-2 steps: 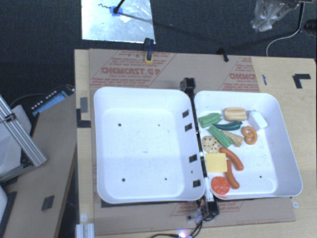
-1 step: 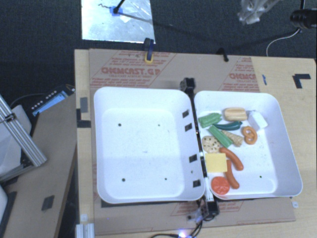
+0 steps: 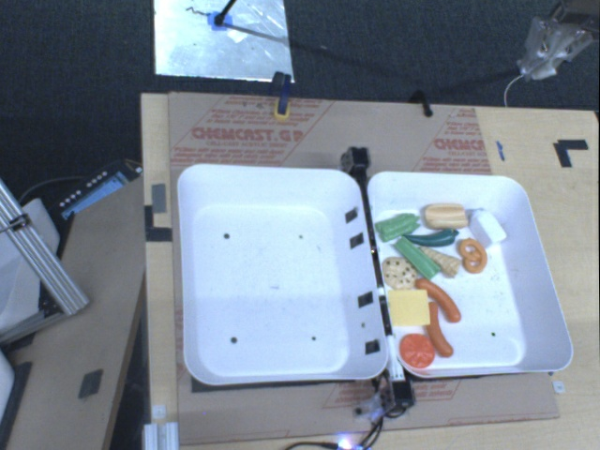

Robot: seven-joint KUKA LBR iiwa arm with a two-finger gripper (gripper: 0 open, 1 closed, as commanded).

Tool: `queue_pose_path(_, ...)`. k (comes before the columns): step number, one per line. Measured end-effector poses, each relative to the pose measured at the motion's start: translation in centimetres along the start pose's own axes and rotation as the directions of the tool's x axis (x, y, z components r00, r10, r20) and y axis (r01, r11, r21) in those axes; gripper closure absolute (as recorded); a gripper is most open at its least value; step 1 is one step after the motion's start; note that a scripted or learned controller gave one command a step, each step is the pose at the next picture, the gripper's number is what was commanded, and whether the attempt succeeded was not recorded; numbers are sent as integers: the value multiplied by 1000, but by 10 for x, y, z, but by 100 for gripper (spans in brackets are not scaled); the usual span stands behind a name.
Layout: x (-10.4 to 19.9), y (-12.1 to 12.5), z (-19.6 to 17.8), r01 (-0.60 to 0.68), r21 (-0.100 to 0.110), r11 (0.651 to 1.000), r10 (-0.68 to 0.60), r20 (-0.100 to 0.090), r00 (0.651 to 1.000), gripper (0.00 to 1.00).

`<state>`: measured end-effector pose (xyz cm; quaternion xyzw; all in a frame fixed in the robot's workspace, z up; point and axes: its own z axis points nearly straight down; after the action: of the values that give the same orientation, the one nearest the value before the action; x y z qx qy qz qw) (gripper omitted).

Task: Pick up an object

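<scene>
With the gripper (image 3: 553, 45) high at one o'clock, grip unreadable, descend squarely over the isolated pretzel (image 3: 472, 254).

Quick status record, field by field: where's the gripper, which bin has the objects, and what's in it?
gripper: top right corner, above the floor, away from both bins
fingers: too blurred to tell
left bin: white, nothing resting on it
right bin: holds all the toy food
items: bread roll, green pepper, pretzel, cookie, cheese slice, sausage, tomato
held: nothing visible
</scene>
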<state>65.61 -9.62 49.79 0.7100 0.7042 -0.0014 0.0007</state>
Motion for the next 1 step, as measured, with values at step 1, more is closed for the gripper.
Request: queue_pose_path(1,21,13,-40,13,-9,1000,-13,-2,1000,100)
